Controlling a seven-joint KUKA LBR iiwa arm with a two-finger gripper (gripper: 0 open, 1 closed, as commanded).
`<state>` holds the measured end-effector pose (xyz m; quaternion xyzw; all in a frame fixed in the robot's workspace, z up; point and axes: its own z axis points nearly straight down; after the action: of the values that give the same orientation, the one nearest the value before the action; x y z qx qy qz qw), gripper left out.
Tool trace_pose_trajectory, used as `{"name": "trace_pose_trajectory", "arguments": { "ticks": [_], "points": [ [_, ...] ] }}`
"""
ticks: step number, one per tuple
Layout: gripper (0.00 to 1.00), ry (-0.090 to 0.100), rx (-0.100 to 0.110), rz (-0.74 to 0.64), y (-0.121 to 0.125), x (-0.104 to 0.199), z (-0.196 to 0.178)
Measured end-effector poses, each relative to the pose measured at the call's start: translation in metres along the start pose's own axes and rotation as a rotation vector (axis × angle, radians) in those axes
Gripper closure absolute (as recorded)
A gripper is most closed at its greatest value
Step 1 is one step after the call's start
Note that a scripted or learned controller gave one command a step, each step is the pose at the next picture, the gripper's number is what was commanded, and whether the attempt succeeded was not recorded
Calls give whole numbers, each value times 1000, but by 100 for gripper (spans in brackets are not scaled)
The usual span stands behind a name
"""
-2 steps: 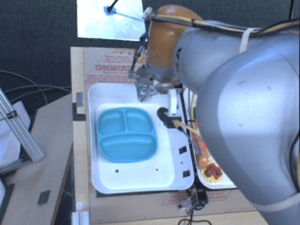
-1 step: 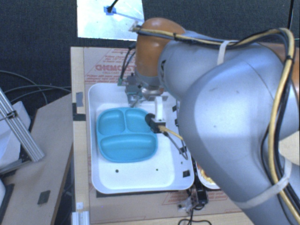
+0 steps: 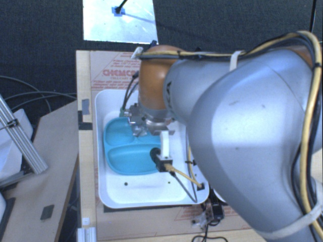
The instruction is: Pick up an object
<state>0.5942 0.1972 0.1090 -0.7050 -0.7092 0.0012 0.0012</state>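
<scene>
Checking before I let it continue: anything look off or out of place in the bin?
Nothing stands out. A blue object lies flat in the white bin, unbroken, no spill. The arm hangs low over it and hides part of the bin.

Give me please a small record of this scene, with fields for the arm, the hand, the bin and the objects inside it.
arm: grey, orange band above the wrist, reaching in from the right over the bin
hand: low over the blue object, at its upper right part; grasp not confirmed
bin: shallow, white, on the bench
object: blue dish-like item in the left part of the bin, partly covered by the hand
bench: light board surface left of the bin
</scene>
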Motion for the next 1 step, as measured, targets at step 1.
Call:
{"name": "trace_pose_trajectory", "arguments": {
  "ticks": [1],
  "points": [
    [100,-5,-28,14,-30,8,4]
  ]
}}
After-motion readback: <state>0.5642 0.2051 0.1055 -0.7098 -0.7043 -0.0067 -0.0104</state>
